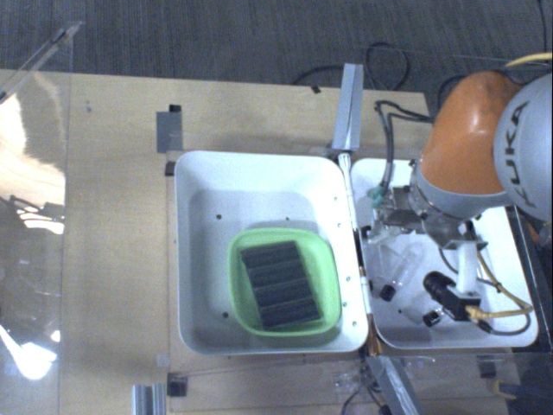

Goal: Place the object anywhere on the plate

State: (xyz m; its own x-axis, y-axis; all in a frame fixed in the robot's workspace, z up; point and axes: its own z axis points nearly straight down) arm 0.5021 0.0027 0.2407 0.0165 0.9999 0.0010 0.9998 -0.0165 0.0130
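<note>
Lying flat on the green plate (324, 258), a dark ribbed block (278, 284) sits a little askew, its long sides slanting toward the lower right. It is fully inside the plate's rim and fills most of its middle. The plate rests in the lower right part of the left bin (199, 232), close to the wall shared with the right bin (510, 232).

The arm (471, 137) reaches in from the right and hangs over the right bin, well apart from the plate and block. Its orange band and grey wrist cover much of that bin's upper half. The gripper (396, 227) shows just below the wrist as a cluster of metal parts near the bin's left wall. The wrist above hides most of it, so whether it is apart or together cannot be told, and nothing can be seen held in it.

On the right bin's floor, a faint clear item (402, 266) lies beneath the gripper, and its outline is too pale to make out. Two small dark bits (386, 292) lie near it, too small to identify. The pale worktop (104, 275) carries both bins, and glare washes out its left edge.
</note>
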